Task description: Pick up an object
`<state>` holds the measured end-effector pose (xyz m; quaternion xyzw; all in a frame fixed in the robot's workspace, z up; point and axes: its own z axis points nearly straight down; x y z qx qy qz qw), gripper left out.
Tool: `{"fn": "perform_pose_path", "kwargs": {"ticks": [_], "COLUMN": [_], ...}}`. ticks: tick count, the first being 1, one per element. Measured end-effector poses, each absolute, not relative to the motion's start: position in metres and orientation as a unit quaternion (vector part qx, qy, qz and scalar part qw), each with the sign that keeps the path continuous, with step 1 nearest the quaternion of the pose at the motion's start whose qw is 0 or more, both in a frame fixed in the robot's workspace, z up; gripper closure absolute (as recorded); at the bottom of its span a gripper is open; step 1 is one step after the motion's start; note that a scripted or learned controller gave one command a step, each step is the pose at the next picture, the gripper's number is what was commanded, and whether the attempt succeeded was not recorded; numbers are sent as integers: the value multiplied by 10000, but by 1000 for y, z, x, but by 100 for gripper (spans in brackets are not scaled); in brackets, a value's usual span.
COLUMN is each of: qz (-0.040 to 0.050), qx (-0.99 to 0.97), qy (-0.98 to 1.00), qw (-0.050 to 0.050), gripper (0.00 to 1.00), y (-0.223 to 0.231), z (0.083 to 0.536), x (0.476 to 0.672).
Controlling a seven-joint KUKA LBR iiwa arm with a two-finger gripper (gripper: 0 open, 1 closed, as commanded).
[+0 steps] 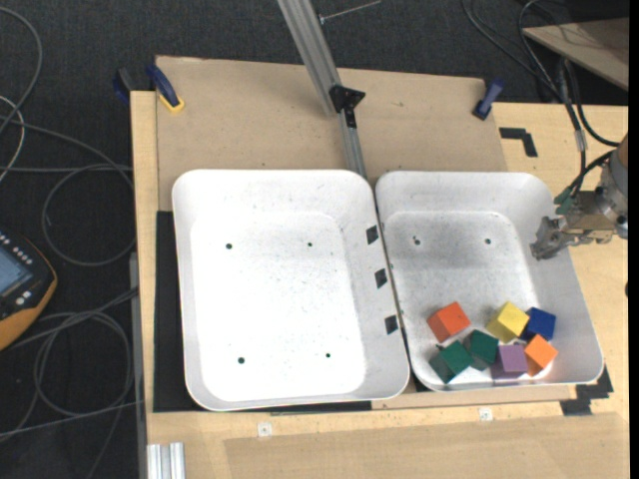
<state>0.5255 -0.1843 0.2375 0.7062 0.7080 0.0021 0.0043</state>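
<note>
Bench: wood, two white bins, cables on dark floor.
Gripper: over right bin right rim; opening can't tell, nothing seen held.
Blocks: clustered, near-right corner.
Next: pick outlying orange block, descend straight, avoid neighbours.

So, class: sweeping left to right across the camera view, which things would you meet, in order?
Yellow device → left bin → red-orange cube → yellow cube → blue cube → claw.
</note>
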Motion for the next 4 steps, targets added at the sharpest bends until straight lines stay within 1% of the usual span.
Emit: {"fn": "perform_pose_path", "kwargs": {"ticks": [1, 2, 3, 4], "qz": [18, 4, 5, 13], "qx": [7066, 7065, 7047, 7046], "qy": [7076, 7077, 7095, 7096], "qw": [43, 16, -11, 7], "gripper": [100, 100, 100, 100], "y": [-190, -190, -138, -90], "z": [297, 299, 281, 282], "x": [520, 521, 549, 577]}}
